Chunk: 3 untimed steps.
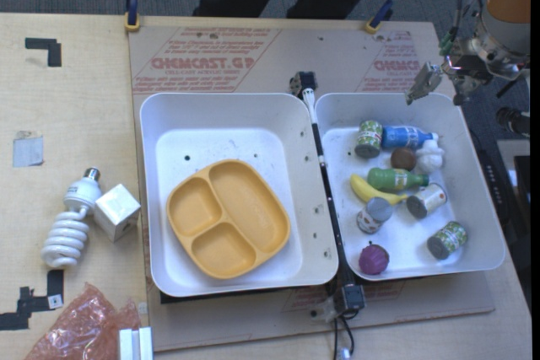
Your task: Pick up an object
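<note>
The right white bin [472,149] holds several small objects. Among them are a blue bottle [407,136], a green can [369,138], a green bottle [396,179], a yellow banana [372,189], a silver can [426,201], a second green can [447,239] and a purple fruit [374,258]. My gripper [440,88] hangs above the bin's far right corner, beyond the blue bottle. It is open, and nothing sits between its fingers.
The left white bin [160,139] holds a yellow divided plate [228,217]. On the bench to the left lie a spiral light bulb [67,225], a white cube [116,209] and crumpled pink plastic [84,325]. Blue clamps [132,8] hold the board's far edge.
</note>
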Each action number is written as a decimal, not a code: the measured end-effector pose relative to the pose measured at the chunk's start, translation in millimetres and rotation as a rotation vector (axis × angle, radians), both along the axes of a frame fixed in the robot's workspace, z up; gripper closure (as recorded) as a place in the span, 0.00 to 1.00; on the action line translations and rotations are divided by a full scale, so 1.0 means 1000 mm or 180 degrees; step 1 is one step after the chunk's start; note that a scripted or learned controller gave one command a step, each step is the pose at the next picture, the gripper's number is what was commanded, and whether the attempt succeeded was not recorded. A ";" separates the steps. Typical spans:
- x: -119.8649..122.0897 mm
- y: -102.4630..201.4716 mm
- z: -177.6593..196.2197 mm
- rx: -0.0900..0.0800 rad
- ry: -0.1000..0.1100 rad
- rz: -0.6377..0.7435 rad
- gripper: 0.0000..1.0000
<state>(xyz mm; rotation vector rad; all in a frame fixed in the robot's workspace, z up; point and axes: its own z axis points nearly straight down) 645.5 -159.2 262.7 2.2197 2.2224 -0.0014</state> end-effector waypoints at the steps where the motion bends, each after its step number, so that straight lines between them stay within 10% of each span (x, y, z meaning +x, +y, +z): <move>1: 0.015 0.029 -0.144 0.0000 -0.0017 0.0008 0.00; 2: 0.019 0.055 -0.160 -0.0032 -0.0068 0.0004 0.00; 3: 0.024 0.056 -0.143 -0.0030 -0.0120 0.0008 1.00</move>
